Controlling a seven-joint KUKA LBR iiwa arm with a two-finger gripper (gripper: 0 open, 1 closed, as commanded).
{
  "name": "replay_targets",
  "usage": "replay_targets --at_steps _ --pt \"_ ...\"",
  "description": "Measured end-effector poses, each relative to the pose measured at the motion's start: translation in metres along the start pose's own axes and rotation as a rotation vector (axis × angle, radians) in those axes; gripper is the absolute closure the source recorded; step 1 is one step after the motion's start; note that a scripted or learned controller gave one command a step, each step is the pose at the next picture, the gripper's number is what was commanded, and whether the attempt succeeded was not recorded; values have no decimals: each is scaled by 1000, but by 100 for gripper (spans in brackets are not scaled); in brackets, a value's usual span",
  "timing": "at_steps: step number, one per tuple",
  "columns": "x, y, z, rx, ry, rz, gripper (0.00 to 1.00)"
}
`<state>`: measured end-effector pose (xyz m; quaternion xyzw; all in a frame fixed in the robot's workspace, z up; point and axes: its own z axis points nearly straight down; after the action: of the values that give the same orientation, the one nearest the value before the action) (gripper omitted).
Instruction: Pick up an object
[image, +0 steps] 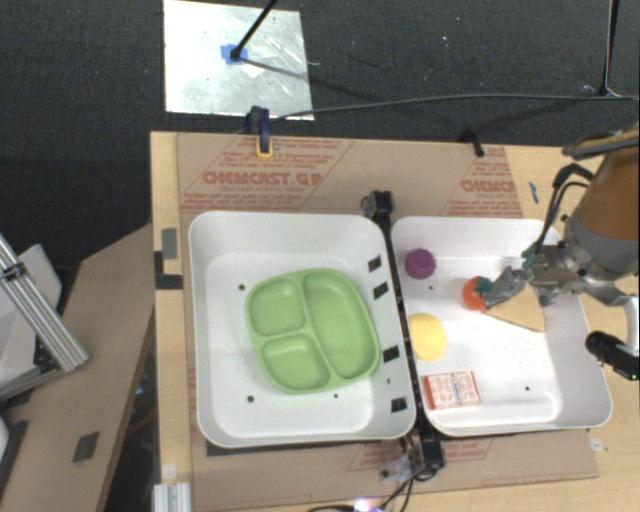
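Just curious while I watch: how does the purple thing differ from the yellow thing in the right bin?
The purple ball is smaller and rounder; the yellow lump is larger and more egg-shaped. The purple ball lies nearer the right bin's far wall, the yellow lump about midway along its left wall. Both lie loose, apart from the gripper.

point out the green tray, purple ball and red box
green tray (312, 330), camera view, centre divider
purple ball (420, 263), camera view, top
red box (451, 389), camera view, top face
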<state>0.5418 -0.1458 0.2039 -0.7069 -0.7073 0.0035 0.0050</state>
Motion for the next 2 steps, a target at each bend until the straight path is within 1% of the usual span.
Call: replay_targets --at_steps 1,2 --pt "1 3 -7 -13 -2 -3 0" --pt "-2 1 34 -12 -2 -1 0"
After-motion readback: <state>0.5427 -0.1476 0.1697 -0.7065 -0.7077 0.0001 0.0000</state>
